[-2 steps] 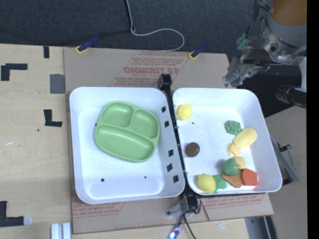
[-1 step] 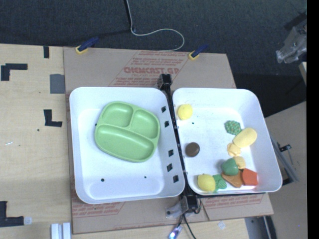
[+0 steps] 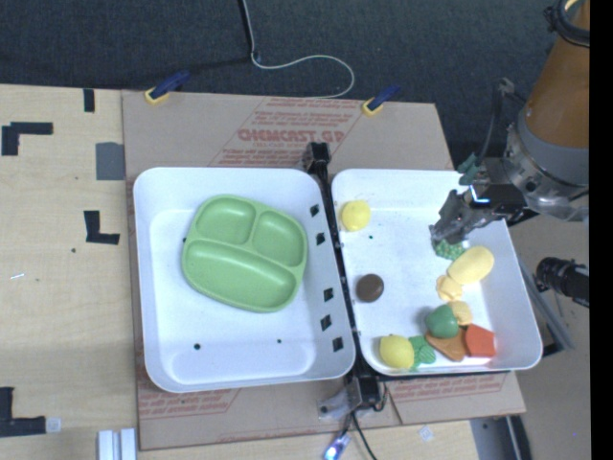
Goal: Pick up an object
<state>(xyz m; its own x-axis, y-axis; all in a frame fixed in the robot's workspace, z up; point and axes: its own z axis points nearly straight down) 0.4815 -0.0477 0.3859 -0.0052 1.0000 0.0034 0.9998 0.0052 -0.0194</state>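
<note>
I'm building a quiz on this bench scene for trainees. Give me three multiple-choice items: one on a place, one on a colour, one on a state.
1. Where does the green divided plate lie?
A. left bin
B. right bin
C. on the cardboard

2. What colour is the small round disc near the divider?
A. blue
B. brown
C. white

3. How does the green divided plate rest?
A. flipped face down
B. on edge
C. face up

Answers: 1 A, it sits on the left bin's floor. 2 B, the disc is dark brown against the right bin's white floor. 3 C, its three compartments face the camera.
</note>
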